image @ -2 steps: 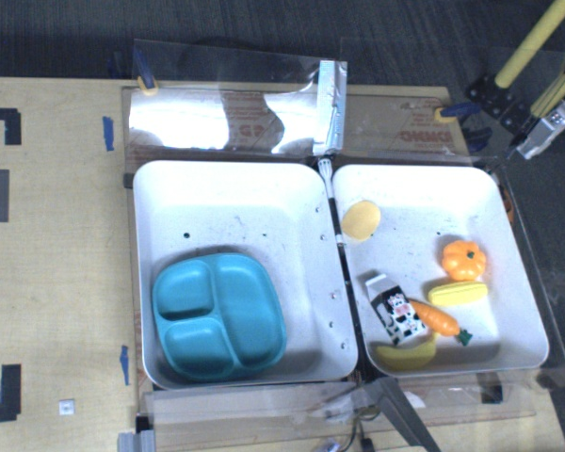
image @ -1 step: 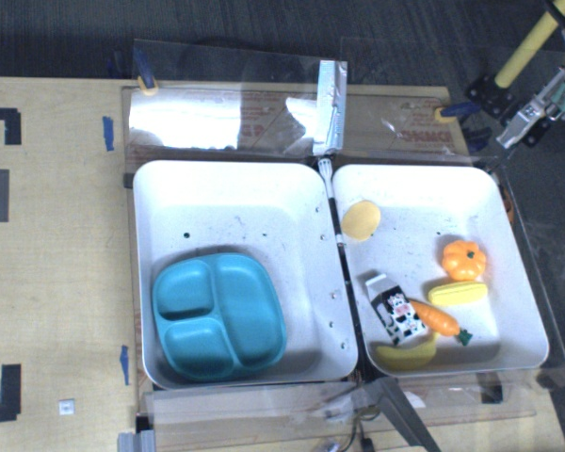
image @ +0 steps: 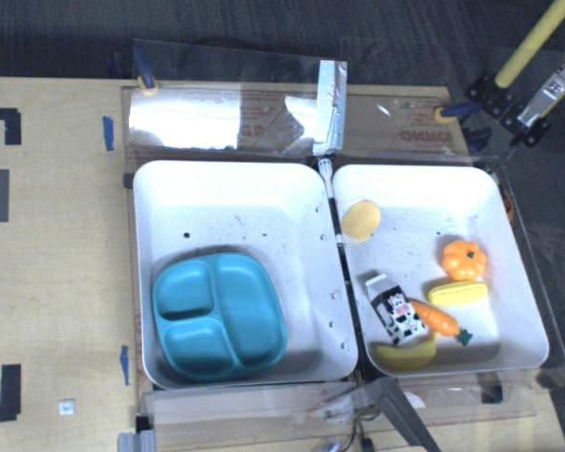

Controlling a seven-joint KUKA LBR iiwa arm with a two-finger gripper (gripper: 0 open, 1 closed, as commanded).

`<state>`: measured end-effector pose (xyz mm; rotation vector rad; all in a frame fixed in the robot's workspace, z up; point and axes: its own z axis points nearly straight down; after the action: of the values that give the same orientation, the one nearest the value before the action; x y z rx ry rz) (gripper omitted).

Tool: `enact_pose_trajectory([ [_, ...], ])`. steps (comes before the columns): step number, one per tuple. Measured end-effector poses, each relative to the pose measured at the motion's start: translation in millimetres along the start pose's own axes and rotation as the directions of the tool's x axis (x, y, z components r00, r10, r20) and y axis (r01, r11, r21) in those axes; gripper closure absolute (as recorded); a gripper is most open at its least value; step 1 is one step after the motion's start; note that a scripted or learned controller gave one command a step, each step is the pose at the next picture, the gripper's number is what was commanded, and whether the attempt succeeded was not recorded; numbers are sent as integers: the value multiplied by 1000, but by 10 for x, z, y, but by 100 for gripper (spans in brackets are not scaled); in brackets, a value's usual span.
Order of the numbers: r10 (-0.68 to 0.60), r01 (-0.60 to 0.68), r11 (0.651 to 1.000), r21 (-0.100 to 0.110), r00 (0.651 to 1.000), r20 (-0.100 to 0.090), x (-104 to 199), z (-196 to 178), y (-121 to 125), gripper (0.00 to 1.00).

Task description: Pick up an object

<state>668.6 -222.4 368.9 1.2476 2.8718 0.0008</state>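
Sitting in the right bin (image: 508,347): round pale-yellow disc (image: 362,219) by the divider; orange pumpkin (image: 463,259) near the right wall, yellow corn cob (image: 458,294) just below it. Carrot (image: 435,319) with green tip lies between the corn and a black-and-white cow-print carton (image: 393,308), touching the carton. Banana (image: 405,354) along the front wall. Left bin (image: 169,196) holds a teal divided plate (image: 218,317). Gripper state: cannot tell.

Teal tray (image: 218,320), orange pumpkin (image: 463,260), black-and-white spotted cow carton (image: 395,309).
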Motion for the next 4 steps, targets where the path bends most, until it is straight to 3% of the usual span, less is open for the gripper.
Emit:
enact_pose_trajectory([
  [1,-23,23,1000,9,1000,-20,653,1788,103,100],
  [2,-135,135,991,-2,991,2,764,830,-74,100],
  [3,-380,380,925,0,925,-2,359,596,-394,100],
  [4,-365,365,931,1,931,-18,454,2081,-259,100],
])
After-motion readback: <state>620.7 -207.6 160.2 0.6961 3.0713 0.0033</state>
